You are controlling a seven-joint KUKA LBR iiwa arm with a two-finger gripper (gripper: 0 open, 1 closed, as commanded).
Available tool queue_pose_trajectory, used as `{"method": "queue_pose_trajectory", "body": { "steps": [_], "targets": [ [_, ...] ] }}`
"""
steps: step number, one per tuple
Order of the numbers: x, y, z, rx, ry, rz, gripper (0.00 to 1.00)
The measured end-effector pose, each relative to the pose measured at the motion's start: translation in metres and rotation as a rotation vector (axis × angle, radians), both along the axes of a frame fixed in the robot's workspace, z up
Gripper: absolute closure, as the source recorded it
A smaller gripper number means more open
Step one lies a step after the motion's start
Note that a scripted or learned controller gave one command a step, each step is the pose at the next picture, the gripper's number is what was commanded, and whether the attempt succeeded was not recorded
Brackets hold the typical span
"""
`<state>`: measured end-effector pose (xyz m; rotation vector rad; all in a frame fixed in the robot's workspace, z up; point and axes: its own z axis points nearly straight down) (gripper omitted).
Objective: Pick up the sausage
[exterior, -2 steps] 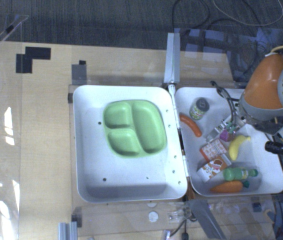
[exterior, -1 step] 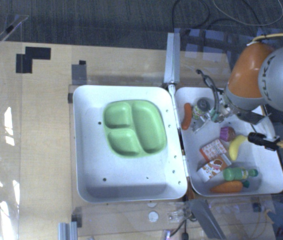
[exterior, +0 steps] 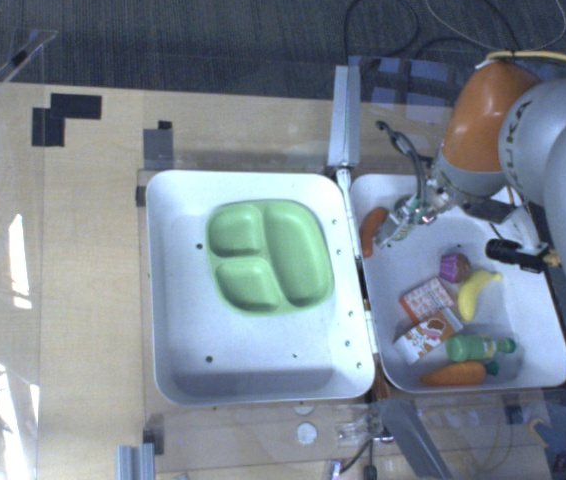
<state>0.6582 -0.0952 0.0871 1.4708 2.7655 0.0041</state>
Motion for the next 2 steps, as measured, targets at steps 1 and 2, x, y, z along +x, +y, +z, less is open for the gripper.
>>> {"method": "queue_pose_trajectory", "body": {
  "steps": [1,2],
  "targets": [
    [0.003,0.002,0.010,0.000,-0.005,0.006,1.00],
    [0.007,-0.016,0.000,0.005,0.030,0.492,1.00]
  ]
}}
